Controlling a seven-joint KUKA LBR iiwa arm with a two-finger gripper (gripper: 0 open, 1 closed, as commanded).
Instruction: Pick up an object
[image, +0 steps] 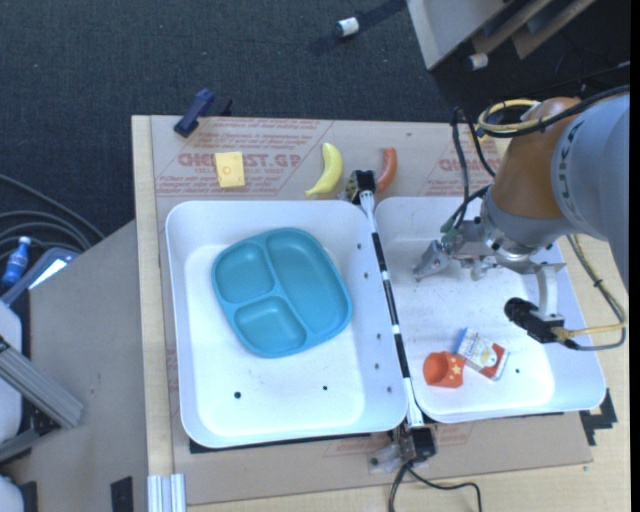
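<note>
While its fingers, whose spread could not be told, were poised low, the gripper (432, 262) was positioned in the right white bin (580, 395), well apart from the small orange object (444, 369).

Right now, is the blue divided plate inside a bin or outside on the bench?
Inside. The blue divided plate lies flat on the floor of the left bin, with white rim around all of it.

One arm enters from the right, its grey link and orange band above the wrist positioned over the rear right portion of the tabletop. The wrist is angled downward and to the left. The end effector (432, 262) sits low near the rear left corner of the right bin (575, 395), its metal fingers (428, 265) pointing leftward.
</note>
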